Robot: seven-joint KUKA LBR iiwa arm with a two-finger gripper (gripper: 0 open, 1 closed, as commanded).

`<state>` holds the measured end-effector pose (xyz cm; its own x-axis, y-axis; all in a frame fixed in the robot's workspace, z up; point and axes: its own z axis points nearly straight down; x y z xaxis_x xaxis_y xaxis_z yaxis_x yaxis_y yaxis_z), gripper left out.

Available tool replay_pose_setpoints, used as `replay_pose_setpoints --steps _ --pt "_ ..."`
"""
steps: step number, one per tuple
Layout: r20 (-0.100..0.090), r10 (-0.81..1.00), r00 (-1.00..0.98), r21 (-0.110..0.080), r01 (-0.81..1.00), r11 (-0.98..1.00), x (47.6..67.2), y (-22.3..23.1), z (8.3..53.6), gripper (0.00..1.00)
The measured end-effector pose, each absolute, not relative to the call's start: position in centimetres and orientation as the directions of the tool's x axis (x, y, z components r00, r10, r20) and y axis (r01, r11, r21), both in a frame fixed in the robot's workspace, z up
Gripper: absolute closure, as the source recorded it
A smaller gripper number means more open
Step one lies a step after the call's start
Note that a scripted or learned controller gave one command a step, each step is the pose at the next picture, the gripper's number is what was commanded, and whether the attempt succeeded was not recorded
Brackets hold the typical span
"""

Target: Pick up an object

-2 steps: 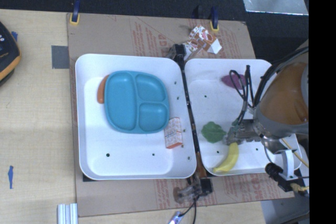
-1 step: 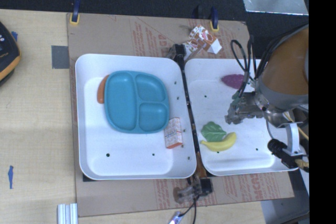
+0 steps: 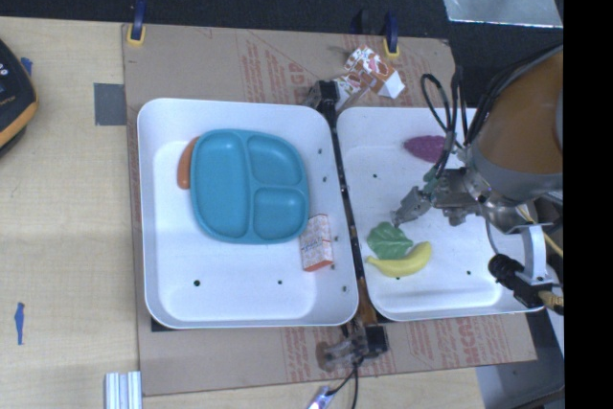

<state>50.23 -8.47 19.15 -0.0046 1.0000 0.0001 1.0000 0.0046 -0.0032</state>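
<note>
In the right bin (image 3: 383,302) lie a yellow banana (image 3: 406,261), a green leafy toy (image 3: 387,238) touching its upper left end, and a purple piece (image 3: 425,147) near the far wall. My gripper (image 3: 414,207) hangs just above and to the right of the green toy, fingers pointing left, with nothing seen between them. The left bin (image 3: 163,283) bears a blue divided plate (image 3: 249,186), an orange sausage-like piece (image 3: 183,166) peeking out at the plate's left edge, and a small printed packet (image 3: 317,241) at the plate's lower right.
The grey arm with its orange band (image 3: 522,124) fills the right bin's right side, with black cables (image 3: 442,110) above. A crumpled wrapper (image 3: 369,72) lies on the cardboard beyond the bins. A yellow-black device (image 3: 11,101) sits at the far left edge.
</note>
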Motion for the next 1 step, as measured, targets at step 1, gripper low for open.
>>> replay_pose_setpoints --steps 1 --pt "-0.001 1.0 -0.003 -0.004 1.0 0.003 53.85 -15.29 11.14 0.0"
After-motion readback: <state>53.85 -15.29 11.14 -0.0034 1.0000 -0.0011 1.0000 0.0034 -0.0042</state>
